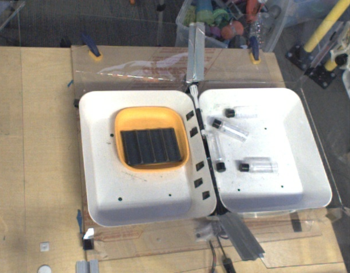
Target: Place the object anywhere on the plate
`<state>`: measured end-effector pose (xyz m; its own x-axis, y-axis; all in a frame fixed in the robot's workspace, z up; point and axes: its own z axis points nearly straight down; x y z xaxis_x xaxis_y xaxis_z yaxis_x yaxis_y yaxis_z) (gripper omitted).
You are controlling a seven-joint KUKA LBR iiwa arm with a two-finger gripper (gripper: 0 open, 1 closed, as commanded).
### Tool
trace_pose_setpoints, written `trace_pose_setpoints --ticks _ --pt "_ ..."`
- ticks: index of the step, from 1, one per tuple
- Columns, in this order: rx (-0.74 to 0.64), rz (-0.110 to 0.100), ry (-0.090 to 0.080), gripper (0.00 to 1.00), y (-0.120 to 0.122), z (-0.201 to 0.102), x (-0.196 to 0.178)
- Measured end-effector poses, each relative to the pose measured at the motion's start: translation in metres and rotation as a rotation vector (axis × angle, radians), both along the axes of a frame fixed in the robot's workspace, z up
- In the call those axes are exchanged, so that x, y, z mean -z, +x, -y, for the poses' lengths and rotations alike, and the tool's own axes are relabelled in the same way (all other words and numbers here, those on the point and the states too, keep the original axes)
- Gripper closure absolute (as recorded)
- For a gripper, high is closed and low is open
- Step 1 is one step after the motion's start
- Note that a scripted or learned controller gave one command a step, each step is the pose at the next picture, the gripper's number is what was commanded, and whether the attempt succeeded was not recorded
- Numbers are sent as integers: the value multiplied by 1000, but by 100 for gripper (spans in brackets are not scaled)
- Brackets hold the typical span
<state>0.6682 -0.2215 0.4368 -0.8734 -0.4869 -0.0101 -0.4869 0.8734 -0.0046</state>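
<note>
A dark ribbed rectangular block is lying flat inside the shallow orange plastic plate in the left white bin. Four small clear vials with black caps are lying scattered in the right white bin.

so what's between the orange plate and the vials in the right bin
In the camera view, between the orange plate and the clear vials lie bare white bin floor and the two bins' meeting rims, marked with small black squares.
</note>
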Motion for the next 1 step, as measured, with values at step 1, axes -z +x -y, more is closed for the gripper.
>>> trace_pose_setpoints --ticks 1 --pt "-355 0 -3 100 0 0 0"
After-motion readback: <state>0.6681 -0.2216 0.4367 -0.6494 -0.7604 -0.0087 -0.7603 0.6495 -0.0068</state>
